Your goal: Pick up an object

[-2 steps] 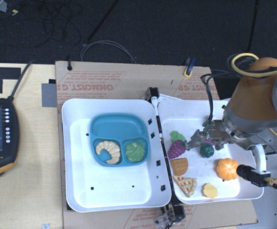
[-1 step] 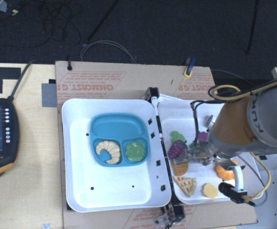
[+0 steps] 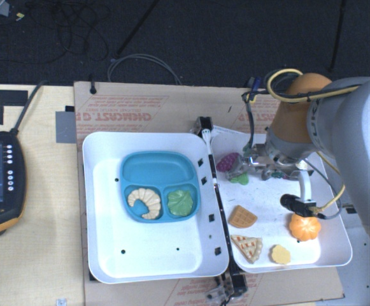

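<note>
— Grey arm, orange band: where is its gripper?
— Over the right bin, near its far left corner. Whether it is open or closed cannot be told.

— Items nearest it?
— Purple grapes and a green piece, just beside it.

— Remaining stock, right bin?
— Orange by the right edge; waffle, pizza slice and yellow piece toward the near edge.

— Left bin?
— Blue divided plate, holding a croissant and a lettuce leaf in its two near compartments.
</note>
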`<state>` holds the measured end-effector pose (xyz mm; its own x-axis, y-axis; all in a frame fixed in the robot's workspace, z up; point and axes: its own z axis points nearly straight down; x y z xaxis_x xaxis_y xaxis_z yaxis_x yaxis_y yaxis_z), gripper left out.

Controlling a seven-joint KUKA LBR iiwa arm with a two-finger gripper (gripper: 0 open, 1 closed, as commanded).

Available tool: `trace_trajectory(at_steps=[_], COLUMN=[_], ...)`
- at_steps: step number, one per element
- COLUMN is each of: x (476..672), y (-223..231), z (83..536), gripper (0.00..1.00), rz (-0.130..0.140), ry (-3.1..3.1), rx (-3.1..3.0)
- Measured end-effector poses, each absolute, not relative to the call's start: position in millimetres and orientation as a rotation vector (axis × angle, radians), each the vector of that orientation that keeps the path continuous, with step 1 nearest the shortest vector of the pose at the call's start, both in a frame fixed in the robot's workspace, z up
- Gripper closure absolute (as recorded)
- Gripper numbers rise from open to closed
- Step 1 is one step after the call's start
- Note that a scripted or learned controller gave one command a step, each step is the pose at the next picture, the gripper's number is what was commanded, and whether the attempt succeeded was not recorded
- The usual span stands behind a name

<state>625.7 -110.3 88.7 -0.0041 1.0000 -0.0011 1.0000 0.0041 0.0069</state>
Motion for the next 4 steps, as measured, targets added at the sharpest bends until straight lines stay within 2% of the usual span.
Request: trace_trajectory(at_steps=[1, 2, 3, 4], x=[507.0, 473.8, 483.5, 483.1], y=[-120.9, -92.6, -127.5, -128.4], z=[87.6, 87.3, 87.7, 97.8], gripper=[0.0, 0.0, 0.0, 1.0], rz=[-0.011, -0.002, -0.001, -0.002], ry=[2.224, 2.222, 2.222, 2.215], rx=[2.235, 2.228, 2.223, 2.232])
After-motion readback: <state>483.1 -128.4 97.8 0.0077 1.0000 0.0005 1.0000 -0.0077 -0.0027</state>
